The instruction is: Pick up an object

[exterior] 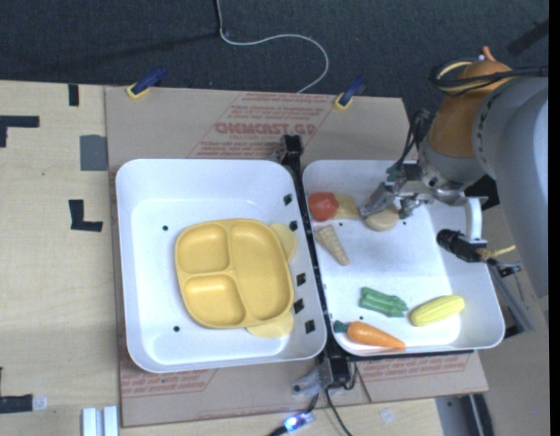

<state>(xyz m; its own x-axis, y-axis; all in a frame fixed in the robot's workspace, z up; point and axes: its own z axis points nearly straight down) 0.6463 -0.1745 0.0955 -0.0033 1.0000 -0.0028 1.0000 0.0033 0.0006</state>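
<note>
beige object at far side of right bin, jaws low over it for grasp; open or closed, cannot tell.

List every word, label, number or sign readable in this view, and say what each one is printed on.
"CHEMCAST GP": red print on the brown cardboard sheet behind the bins, read with some doubt because it is blurred.
Further red lines below it, and red print on the cardboard strip at the near edge: too small and blurred to read.
Black angular marks on the bench top: shapes, not letters.
Bins, yellow tray, toy foods: no text seen.
</note>
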